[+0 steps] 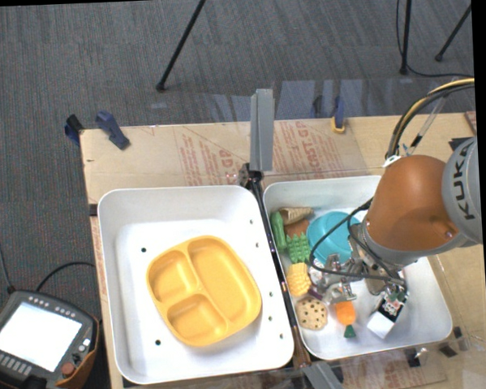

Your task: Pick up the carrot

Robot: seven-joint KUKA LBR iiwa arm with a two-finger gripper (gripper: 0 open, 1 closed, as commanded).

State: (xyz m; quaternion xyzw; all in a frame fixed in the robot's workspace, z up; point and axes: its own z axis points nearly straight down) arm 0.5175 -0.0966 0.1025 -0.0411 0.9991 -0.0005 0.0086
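An arm lettered "KUKA" is reaching over the right bin [441, 317], its gripper [346, 288] hanging just above the carrot [345, 313] beside a cookie [312, 313]; its grip cannot be made out.

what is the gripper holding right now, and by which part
Cannot be told. The gripper sits just above the carrot in the right bin, but the view does not show the carrot between its fingers.

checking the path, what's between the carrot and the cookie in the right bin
In the camera view, nothing lies between them: a short bare strip of white bin floor separates the carrot from the cookie to its left. The gripper hangs just above the carrot.
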